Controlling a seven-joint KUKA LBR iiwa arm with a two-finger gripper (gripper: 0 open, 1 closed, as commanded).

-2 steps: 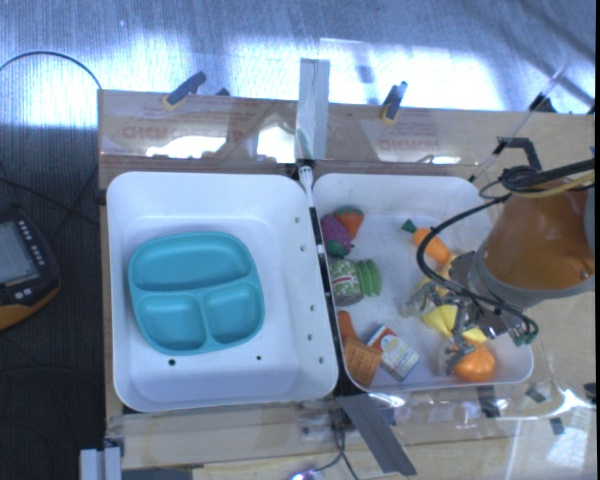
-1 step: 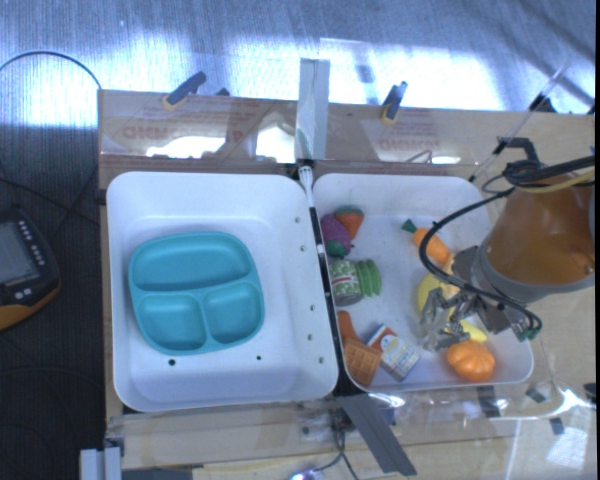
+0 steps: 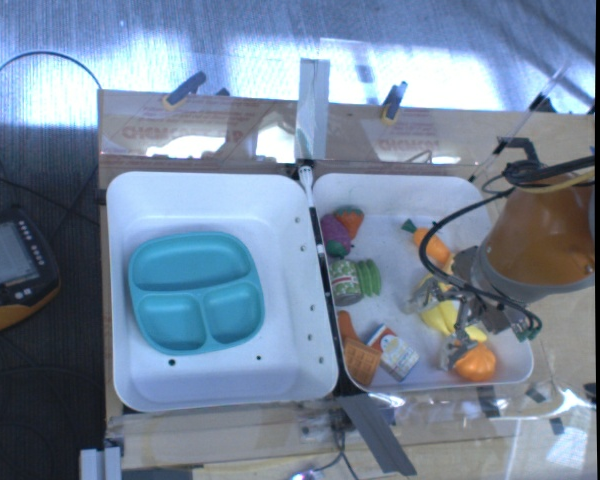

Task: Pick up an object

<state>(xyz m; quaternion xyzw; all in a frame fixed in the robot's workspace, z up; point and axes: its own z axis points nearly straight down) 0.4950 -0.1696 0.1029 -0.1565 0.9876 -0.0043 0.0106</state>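
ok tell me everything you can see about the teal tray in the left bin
The teal tray is a rounded-rectangle divided plate, smooth and matte like moulded plastic. It has three compartments: one long one across the far side and two smaller ones side by side nearer the camera, split by raised ridges. It lies flat and upright, slightly rotated, near the middle of the left bin, resting on its white floor. Nothing sits in it and nothing else touches it.

2 white bins (image 3: 130, 268), side by side. 1 teal tray (image 3: 195, 290) w/ 3 compartments, in the bin left of the divider (image 3: 320, 268). Right of the divider approx. 8 toy food items: 2 orange fruits (image 3: 473, 362), 1 yellow piece (image 3: 441, 317), 1 green can (image 3: 352, 280), 1 small carton (image 3: 393, 352); rest too small to name.
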